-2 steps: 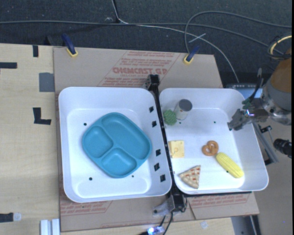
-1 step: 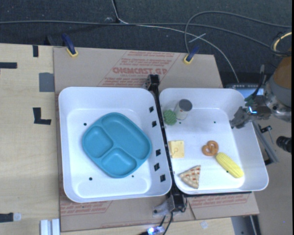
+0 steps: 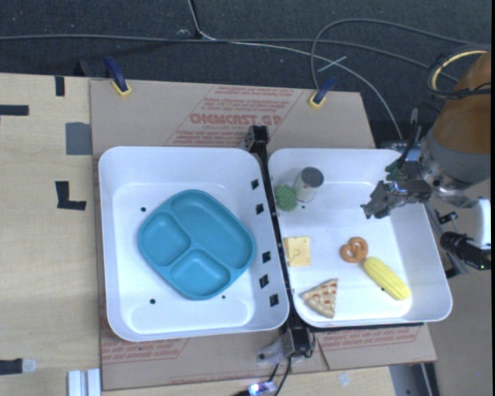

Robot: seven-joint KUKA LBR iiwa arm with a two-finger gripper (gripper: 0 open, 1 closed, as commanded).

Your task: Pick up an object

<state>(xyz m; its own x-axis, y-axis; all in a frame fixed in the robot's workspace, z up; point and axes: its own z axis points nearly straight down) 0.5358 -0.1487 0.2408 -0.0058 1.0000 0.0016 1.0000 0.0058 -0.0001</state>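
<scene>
Camera view shows the claw above the pretzel; I cannot tell its state. Go straight down, then squeeze gently.

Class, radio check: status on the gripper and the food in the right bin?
Gripper over right bin, holding nothing seen. Pretzel, corn below it, untouched. Nothing blocking.
</scene>
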